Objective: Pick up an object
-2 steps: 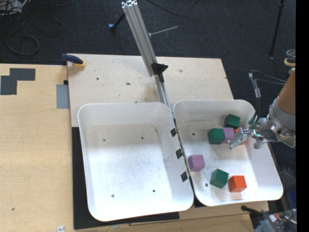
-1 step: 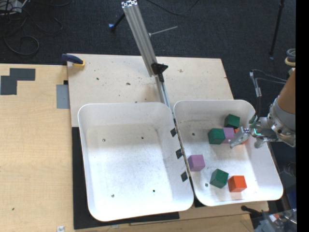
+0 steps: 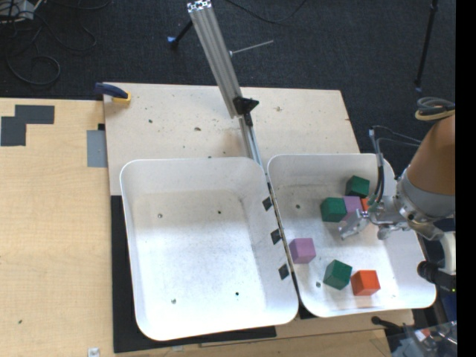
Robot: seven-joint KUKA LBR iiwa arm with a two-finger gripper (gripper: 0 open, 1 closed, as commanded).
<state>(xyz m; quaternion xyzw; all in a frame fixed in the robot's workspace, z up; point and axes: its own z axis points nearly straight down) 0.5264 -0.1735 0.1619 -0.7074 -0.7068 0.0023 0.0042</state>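
In the right bin (image 3: 312,171), the gripper (image 3: 362,221) hovers just beside a small purple block (image 3: 352,203) wedged against a green block (image 3: 333,209), whether its fingers grip anything I cannot tell.

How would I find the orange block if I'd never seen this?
Look in the right white plastic bin. Near its front edge sit two cubes side by side: a green cube and the small orange cube. It is the orange one, closest to the front right corner.

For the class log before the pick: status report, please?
Gripper low in right bin, nothing seen held. Green cube and purple block right beside it. Cluster tight; neighbours crowd the grasp.
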